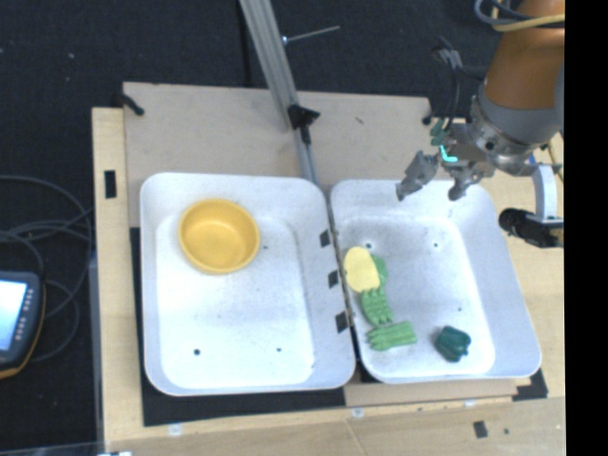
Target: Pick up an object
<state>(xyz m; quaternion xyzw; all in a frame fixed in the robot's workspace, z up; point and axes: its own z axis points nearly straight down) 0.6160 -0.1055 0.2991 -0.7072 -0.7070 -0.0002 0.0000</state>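
Note:
My gripper (437, 183) hangs above the back edge of the right bin (475, 255), open, with nothing between its fingers. Well below it, along the right bin's left wall, lies a yellow rounded object (360, 270) on top of a green ridged piece (377, 302). A second green ridged piece (391, 336) lies just in front of those. A dark green lump (453, 342) sits near the right bin's front right corner. In the left bin (237, 340) a yellow bowl (219, 236) stands upright at the back left.
A grey metal pole (275, 65) slants up from the gap between the bins at the back. A black fitting (527, 224) sticks in at the right bin's right rim. Cables and a small screen (14, 316) lie off the bench at left.

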